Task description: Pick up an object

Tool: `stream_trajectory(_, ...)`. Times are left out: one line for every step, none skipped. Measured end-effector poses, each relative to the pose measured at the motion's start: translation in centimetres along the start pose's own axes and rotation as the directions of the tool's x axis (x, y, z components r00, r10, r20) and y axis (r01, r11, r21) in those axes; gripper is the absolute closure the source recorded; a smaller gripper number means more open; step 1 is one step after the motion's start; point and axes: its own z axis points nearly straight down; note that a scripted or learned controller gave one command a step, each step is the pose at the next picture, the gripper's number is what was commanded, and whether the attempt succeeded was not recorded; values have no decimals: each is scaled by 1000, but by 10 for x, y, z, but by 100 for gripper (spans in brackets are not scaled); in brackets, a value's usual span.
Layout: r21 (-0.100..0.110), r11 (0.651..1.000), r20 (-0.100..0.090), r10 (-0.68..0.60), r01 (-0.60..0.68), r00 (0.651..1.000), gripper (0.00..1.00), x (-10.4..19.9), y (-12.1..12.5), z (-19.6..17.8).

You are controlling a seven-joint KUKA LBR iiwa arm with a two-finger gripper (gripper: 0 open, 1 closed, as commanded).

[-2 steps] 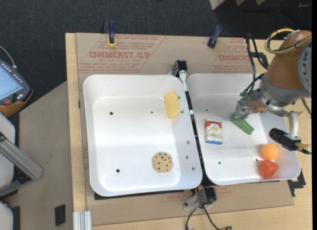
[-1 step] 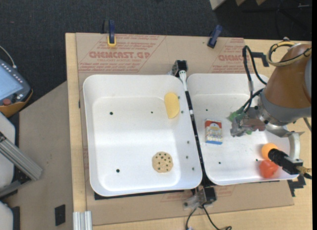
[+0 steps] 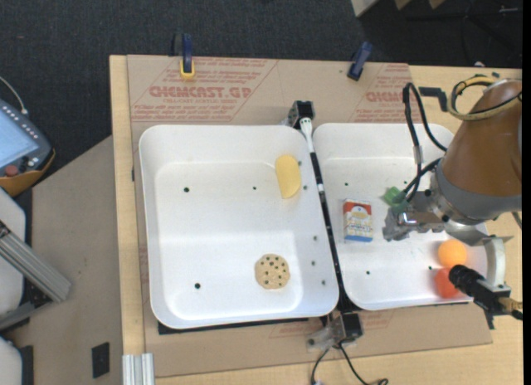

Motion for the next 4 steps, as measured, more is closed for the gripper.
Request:
stream_trajectory(-11,1000,2,-6,6,1000,100,53,34,-59)
stream_trajectory(-11,1000,1,-7,7,1000,100,127,54,-115)
stream_trajectory(-8,1000,-1,-8,8,1000,100,205,27,-159)
stream_trajectory(-13,1000,-1,-2,2,1000,100,226,33,-240)
